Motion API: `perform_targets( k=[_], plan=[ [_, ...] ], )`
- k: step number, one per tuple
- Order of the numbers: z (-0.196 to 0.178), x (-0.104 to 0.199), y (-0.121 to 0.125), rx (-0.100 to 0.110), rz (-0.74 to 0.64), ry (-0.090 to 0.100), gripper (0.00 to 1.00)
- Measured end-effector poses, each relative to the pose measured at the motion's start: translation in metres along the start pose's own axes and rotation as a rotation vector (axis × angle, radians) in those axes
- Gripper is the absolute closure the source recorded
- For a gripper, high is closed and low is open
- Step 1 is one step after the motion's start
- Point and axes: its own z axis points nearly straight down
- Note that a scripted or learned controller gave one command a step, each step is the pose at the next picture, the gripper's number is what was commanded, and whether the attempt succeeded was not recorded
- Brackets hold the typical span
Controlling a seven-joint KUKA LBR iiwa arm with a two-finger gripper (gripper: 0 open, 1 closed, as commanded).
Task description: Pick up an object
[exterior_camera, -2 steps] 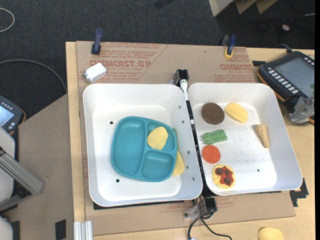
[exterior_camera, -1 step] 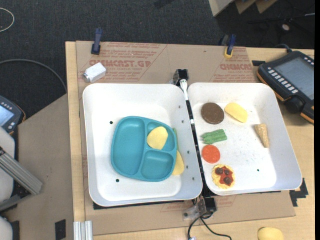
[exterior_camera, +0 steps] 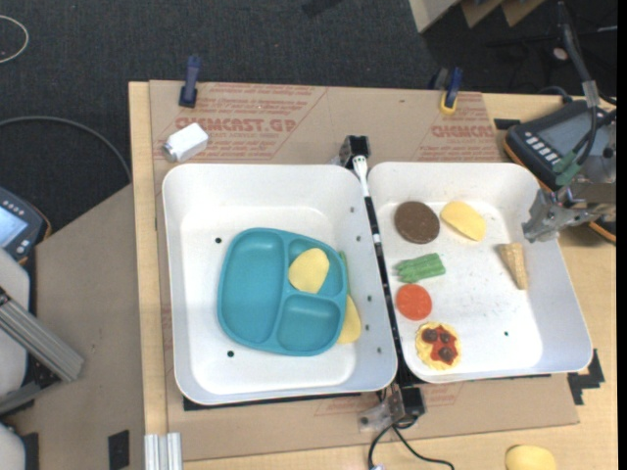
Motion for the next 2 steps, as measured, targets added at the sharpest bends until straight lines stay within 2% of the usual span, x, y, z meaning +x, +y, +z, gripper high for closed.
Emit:
perform_targets(
  k=[1, 2],
  plan=[
    [-0.169, 0.043, 0.052, -0.042, -0.003, -0.007, 1.00],
    [-0.047, 0.073, 0.011, -0.004, 0.001, -0.004, 1.00]
  ],
)
